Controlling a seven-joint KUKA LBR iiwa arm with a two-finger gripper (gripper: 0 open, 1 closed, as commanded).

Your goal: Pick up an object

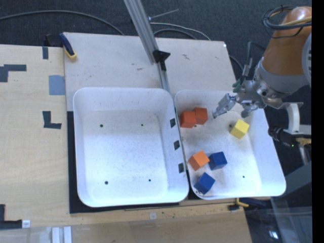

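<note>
On the surface's right bin (263, 184), I see my tool (234, 108), fingers apart and empty, above the yellow block (239, 129) near the far edge; closing off-centre could knock it away.

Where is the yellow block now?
The yellow block lies in the right bin, near its upper right part, just below the tool, right of the orange blocks.
</note>
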